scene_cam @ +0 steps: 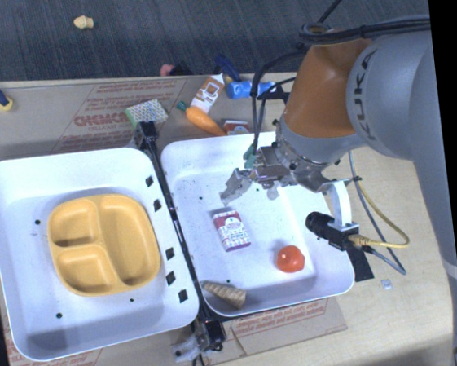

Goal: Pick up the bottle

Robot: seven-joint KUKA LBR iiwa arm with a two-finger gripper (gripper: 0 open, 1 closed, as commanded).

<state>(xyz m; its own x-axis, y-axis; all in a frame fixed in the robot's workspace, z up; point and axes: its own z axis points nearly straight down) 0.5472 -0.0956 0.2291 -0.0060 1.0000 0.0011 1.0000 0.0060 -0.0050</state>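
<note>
A small white bottle (208,93) with an orange label lies on the cardboard behind the right bin (331,279), outside its far rim. My gripper (252,188) hangs over the upper middle of the right bin, below and to the right of the bottle and well apart from it. Its fingers (232,189) are spread open with nothing between them. The grey arm with its orange band (328,85) reaches in from the right.
In the right bin lie a red and white carton (230,229), a red tomato (290,259) and a brown bread piece (224,293). An orange carrot (203,121) lies beside the bottle. The left bin (33,340) holds a yellow divided plate (102,242).
</note>
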